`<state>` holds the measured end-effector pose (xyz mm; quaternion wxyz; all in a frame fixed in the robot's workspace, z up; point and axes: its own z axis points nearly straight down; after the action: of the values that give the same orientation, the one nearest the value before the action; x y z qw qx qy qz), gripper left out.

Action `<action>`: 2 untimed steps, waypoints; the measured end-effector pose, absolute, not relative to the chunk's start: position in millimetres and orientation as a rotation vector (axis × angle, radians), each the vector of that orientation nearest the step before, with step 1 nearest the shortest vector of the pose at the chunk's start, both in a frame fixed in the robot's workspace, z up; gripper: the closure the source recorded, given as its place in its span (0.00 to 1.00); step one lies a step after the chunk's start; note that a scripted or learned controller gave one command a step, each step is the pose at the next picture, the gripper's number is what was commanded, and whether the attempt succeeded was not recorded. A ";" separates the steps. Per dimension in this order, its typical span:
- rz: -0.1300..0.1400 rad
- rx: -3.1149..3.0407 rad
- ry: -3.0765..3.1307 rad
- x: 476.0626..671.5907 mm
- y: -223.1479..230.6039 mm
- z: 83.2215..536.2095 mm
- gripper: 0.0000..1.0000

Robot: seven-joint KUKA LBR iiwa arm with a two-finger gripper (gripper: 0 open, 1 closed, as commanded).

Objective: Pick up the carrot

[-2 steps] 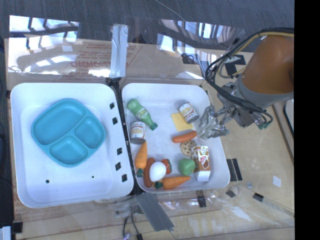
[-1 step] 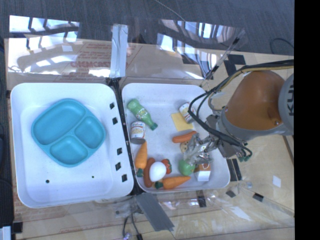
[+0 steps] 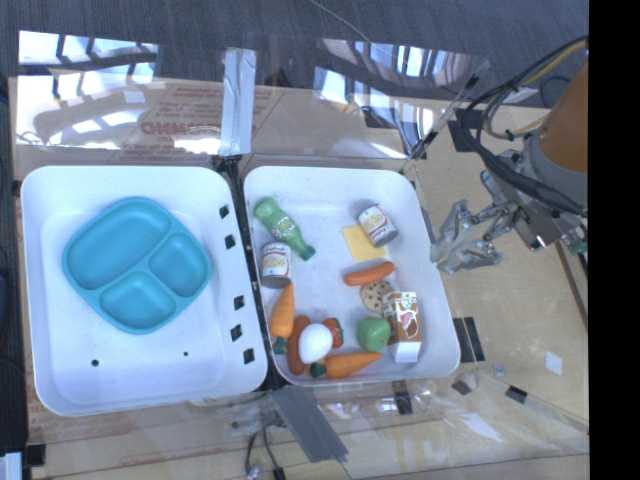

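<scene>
Three orange carrot-like pieces lie in the right bin [image 3: 420, 203]. One carrot [image 3: 283, 311] lies near the bin's left wall, below a small can [image 3: 275, 263]. A second carrot [image 3: 348, 364] with a green end rests along the front wall. A shorter, redder piece [image 3: 369, 274] lies in the middle. My gripper [image 3: 462, 246] hangs outside the bin, just past its right wall, over the brown bench. Its fingers are open with nothing between them, well apart from all the carrots.
The right bin also holds a green bottle [image 3: 283, 228], a second can [image 3: 377, 225], a yellow slice [image 3: 360, 242], a cookie [image 3: 376, 294], a carton [image 3: 403, 318], a green fruit [image 3: 373, 333] and a white egg [image 3: 315, 342]. A blue divided plate [image 3: 135, 263] sits in the left bin [image 3: 50, 368].
</scene>
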<state>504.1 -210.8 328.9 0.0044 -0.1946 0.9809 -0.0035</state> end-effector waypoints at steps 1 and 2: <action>0.006 -0.780 3.047 492.2 -208.5 223.4 1.00; 0.001 -0.717 3.059 494.4 -210.4 221.1 1.00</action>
<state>494.4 -210.4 221.1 -0.0002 -0.2283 0.9736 0.0002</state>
